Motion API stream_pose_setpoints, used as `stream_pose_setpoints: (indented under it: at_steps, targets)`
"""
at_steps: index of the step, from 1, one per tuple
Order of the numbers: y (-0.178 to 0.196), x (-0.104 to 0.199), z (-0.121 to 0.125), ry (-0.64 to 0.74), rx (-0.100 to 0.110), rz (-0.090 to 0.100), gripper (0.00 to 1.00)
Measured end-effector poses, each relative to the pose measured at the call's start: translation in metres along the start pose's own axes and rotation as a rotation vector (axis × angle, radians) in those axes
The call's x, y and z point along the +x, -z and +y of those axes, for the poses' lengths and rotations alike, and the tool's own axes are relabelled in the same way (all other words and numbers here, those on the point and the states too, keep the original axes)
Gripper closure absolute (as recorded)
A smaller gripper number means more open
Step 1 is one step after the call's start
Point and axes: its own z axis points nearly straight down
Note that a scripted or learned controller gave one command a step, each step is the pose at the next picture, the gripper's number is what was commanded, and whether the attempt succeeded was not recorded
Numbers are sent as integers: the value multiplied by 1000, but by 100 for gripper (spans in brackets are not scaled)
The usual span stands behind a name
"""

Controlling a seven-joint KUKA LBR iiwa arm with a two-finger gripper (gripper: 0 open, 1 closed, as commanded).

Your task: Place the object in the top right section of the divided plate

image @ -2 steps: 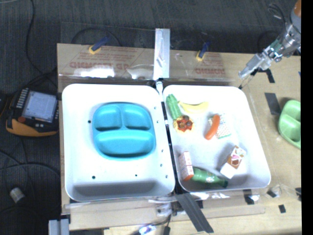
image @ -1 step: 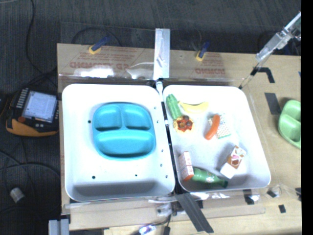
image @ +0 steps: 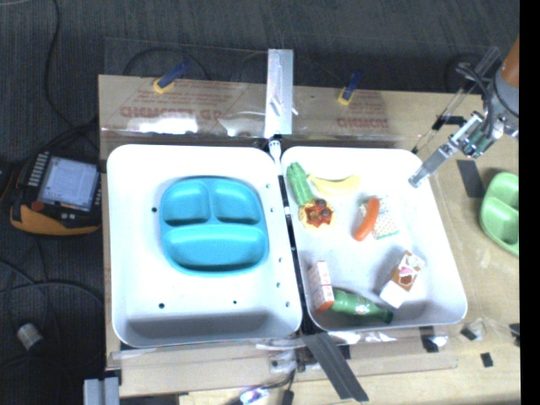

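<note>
A blue divided plate (image: 213,224) lies in the left bin (image: 135,302), with two small sections at the back and one large section in front. Nothing rests on the plate. The right bin (image: 439,251) holds a green cucumber (image: 299,182), a yellow banana (image: 335,181), a small red and orange piece (image: 317,213), an orange sausage-shaped piece (image: 365,218), a white speckled packet (image: 386,220), a small carton (image: 403,278), a green bottle (image: 359,305) and a red box (image: 320,284). My gripper (image: 419,175) hangs over the right bin's back right corner, apart from every object.
A clear panel with tape and clips stands behind the bins. A green object (image: 504,207) sits on the bench to the right of the right bin. A handheld device (image: 59,188) lies on the floor at the left.
</note>
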Motion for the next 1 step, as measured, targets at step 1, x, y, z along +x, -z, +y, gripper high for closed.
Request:
stream_pose_setpoints:
  at_steps: [1]
  targets:
    - [63,45,-71,114,-1,-1,0]
